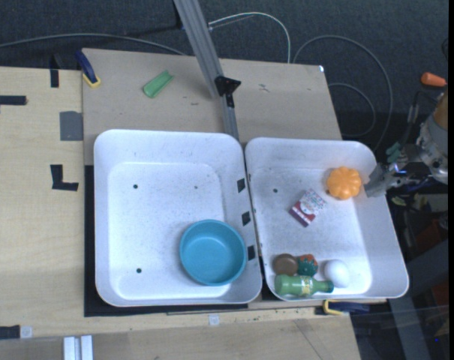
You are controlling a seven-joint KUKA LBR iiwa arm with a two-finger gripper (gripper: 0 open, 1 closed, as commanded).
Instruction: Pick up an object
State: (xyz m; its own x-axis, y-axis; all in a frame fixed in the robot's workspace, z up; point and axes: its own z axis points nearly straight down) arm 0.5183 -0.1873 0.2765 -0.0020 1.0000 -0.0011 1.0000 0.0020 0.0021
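The right bin (377,231) holds an orange pumpkin-shaped toy (344,182) near its far right corner. A red and white packet (308,207) lies at its middle. Along the near wall sit a brown lump (285,263), a small teal and orange piece (308,264), a green bottle (302,285) on its side and a white ball (337,273). A blue bowl (211,251) stands in the left bin (114,201). My gripper (386,177) hovers at the right bin's right rim, just right of the orange toy, with nothing seen in it.
A grey metal pole (204,43) slants down to the far rim between the bins. On the bench behind lie a green block (157,84) and a blue and yellow clamp (86,69). Cables loop over the dark floor at the back right.
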